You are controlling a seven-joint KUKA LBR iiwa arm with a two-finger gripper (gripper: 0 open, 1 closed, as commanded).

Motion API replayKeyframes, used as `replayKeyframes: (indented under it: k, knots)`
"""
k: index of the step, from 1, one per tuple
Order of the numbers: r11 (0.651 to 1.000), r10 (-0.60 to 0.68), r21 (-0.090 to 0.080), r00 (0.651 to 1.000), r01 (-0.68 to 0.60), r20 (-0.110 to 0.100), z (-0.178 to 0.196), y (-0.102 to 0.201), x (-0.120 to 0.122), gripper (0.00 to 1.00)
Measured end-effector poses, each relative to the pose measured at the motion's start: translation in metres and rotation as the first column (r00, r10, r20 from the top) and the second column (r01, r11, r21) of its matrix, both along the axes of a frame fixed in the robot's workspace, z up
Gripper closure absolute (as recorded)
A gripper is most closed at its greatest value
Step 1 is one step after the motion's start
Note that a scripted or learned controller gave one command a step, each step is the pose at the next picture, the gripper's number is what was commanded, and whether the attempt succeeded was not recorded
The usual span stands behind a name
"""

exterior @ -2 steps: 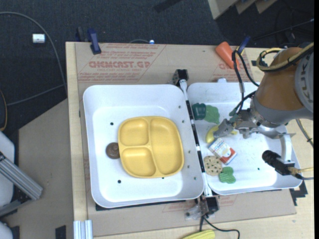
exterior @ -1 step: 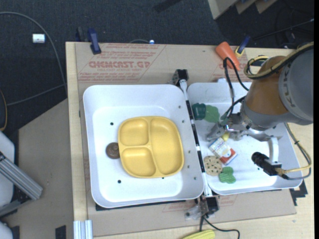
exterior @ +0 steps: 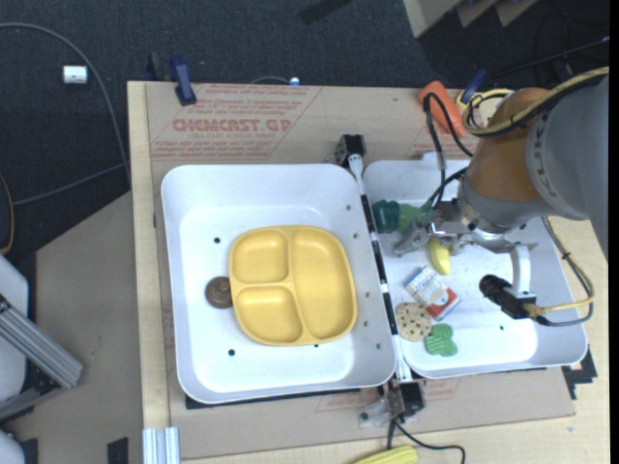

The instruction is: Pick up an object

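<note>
My gripper [exterior: 437, 236] hangs low over the middle of the right bin [exterior: 542, 346], under the arm's orange band [exterior: 503, 162]. A small yellow object [exterior: 440, 257] lies directly beneath its tip, partly covered by it. Left of it sits a dark green object [exterior: 387, 215]. Nearer the front lie a white and red packet [exterior: 430, 289], a speckled cookie [exterior: 413, 322] and a bright green piece [exterior: 441, 340]. The wrist hides the bin's rear middle.
The left bin [exterior: 193, 346] holds a yellow three-part plate [exterior: 290, 286] with a brown round item [exterior: 219, 292] at its left edge. A black cable plug [exterior: 505, 295] hangs from the arm over the right bin. The bins' shared wall [exterior: 375, 259] runs just left of the gripper.
</note>
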State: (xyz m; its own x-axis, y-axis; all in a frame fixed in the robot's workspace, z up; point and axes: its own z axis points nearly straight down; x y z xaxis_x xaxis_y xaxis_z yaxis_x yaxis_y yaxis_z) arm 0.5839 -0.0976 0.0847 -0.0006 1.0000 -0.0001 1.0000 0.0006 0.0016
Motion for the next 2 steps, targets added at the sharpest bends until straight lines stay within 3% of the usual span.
replayKeyframes:
  k: [1, 2]
  knots:
    - [1.0, -0.001, 0.0, 1.0, 0.001, 0.002, 0.01, 0.0, 0.0, 1.0]
    - [1.0, 0.002, 0.002, 1.0, -0.002, 0.001, 0.101, 0.094, 0.018, 1.0]
